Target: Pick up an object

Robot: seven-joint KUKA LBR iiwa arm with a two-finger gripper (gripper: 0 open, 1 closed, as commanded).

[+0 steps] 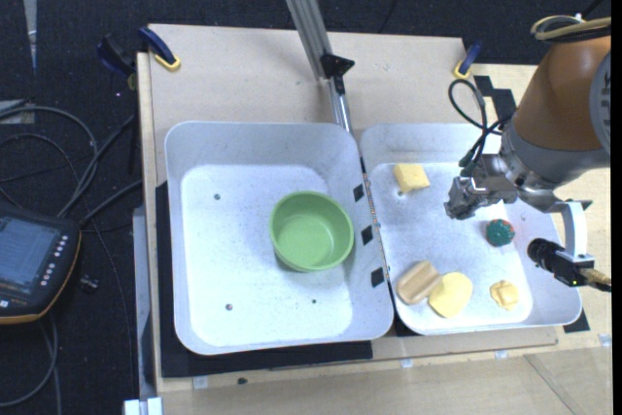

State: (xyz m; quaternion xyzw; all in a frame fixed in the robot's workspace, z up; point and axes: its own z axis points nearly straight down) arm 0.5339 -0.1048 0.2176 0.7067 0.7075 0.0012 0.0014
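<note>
Front row: tan bread-shaped block (418,281) and round pale-yellow piece (450,294) touching at the right white bin's (544,311) near edge, small yellow lump (503,293) just beside them.
Back corner: square yellow block (411,177), well apart from the rest.
Middle: small teal-green ball with a red spot (500,232), just beside the gripper.
Gripper: dark two-finger gripper (461,204) hovers over bare bin floor — can't tell its spread, nothing seen in it.
Arm: grey arm with orange band (569,102) reaching in from the right, wrist tilted down.
Left white bin (194,151): green plastic bowl (312,230), upright, near the divider.
</note>
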